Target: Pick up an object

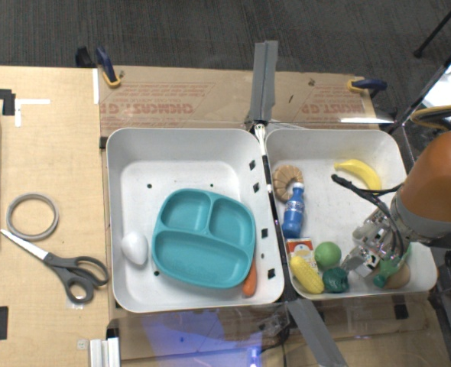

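My gripper (375, 252) hangs low over the front right part of the right bin (390, 145), with the grey arm and its orange band (442, 176) above it. Just below it lie a small green piece (384, 275) and a tan piece (400, 279), partly hidden by the wrist. To its left sit a green ball (328, 254), a dark teal object (335, 280) and a yellow corn cob (306, 274). A banana (360, 173) lies at the back. A blue bottle (293, 211) and a tan ring-shaped toy (288, 179) rest along the bin's left wall.
The left bin (134, 151) holds a teal divided plate (204, 238), a white egg (135, 248) and an orange carrot (249, 283). A red-and-white box (299, 246) lies by the bottle. Scissors (57, 264) and a tape roll (32, 215) lie on the bench at left.
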